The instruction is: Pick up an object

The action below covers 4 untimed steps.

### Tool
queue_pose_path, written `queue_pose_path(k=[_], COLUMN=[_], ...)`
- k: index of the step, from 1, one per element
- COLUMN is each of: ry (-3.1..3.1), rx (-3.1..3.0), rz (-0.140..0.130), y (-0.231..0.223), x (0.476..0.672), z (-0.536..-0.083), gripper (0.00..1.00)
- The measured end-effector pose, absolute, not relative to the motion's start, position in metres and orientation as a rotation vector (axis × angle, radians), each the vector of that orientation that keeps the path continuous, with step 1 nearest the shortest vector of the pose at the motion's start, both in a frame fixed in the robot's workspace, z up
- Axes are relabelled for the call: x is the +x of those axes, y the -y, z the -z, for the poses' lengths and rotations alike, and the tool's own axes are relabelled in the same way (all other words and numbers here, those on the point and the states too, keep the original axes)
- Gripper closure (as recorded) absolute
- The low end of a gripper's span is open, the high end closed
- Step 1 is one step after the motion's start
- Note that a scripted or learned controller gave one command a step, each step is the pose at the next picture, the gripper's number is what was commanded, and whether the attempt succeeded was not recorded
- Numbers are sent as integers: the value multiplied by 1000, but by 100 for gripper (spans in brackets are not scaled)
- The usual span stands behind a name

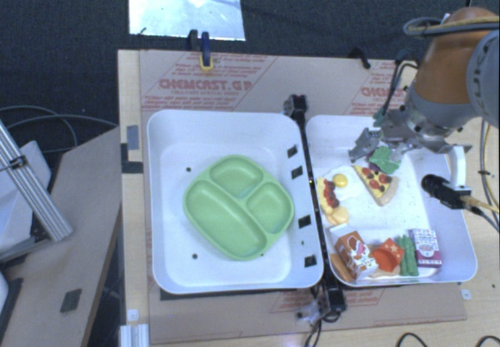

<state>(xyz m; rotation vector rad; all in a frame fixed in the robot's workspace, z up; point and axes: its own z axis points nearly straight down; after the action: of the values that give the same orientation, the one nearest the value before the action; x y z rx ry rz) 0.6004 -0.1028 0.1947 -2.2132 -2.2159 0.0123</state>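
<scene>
My gripper (382,147) hangs over the upper middle of the right bin (467,237). A small green toy piece (384,159) lies right under it, touching or nearly touching its tip; whether it is gripped is unclear. Just below that is a pizza slice (377,182) with red toppings. To the left lie a yellow piece (341,180) and a yellow strip with red berries (332,201). Along the bin's front edge sit a red-and-white carton (353,252), an orange carrot-like piece (387,255), a green piece (408,254) and a small red-and-white box (426,248).
The left bin (176,134) holds a green divided plate (238,206). A black divider with clips (307,181) runs between the bins. A black cylindrical part (443,191) juts over the right bin's right side. The grey and orange arm (457,64) reaches in from upper right.
</scene>
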Motion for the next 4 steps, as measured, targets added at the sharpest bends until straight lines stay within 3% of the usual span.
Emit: queue_pose_path(k=[1,4], ry=[2226,2223], rx=[-2218,-2219], rz=[2,1], y=[103,92], x=[603,606], z=[-203,-84], gripper=[0,0])
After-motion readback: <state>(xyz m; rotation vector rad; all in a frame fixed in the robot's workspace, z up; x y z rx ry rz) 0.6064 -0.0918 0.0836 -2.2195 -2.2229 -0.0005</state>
